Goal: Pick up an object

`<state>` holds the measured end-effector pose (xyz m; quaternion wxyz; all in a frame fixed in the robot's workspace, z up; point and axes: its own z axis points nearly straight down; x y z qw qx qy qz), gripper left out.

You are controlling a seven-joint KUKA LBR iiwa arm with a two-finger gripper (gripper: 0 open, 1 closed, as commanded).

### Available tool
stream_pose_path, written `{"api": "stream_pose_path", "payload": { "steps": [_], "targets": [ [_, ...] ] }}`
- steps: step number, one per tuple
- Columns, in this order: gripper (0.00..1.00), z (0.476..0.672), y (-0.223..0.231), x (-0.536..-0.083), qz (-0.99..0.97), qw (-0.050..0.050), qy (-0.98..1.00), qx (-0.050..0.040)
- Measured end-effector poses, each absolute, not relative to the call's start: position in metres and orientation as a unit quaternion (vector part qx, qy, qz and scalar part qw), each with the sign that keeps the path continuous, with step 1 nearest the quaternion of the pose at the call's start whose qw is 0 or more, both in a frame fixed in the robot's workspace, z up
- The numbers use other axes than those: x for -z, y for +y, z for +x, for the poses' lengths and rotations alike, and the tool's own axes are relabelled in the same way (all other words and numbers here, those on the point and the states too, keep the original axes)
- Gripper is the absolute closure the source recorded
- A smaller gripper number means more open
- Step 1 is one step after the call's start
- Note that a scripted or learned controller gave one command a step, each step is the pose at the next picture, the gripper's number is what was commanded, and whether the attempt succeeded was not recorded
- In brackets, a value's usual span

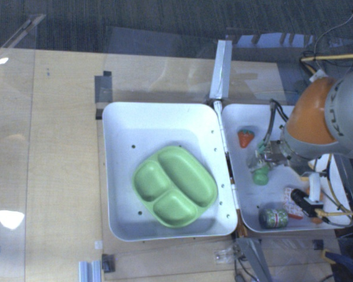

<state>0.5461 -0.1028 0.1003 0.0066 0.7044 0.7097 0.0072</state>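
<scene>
The arm reaches into the right bin [241, 204] from the right. Its gripper [263, 157] hangs over the bin's middle, pointing down. Directly below it, touching or nearly touching its tip, lies a small round green object [260, 177]. A red strawberry-like toy with a green top [245, 138] rests near the bin's far left corner, apart from the gripper. A short green-labelled can [274, 218] lies on its side by the bin's near wall. The wrist hides the fingers.
The left bin [120, 134] holds a green divided plate [175, 185] lying flat in its near half. A raised divider [226, 157] separates the two bins. A small pale packet with red marks [289, 194] lies right of the green object.
</scene>
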Motion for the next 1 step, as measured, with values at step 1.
{"api": "stream_pose_path", "payload": {
  "steps": [1],
  "targets": [
    [1.0,0.5642,-0.0468,-0.1965,0.705,0.001,0.709,-0.0018]
  ]
}}
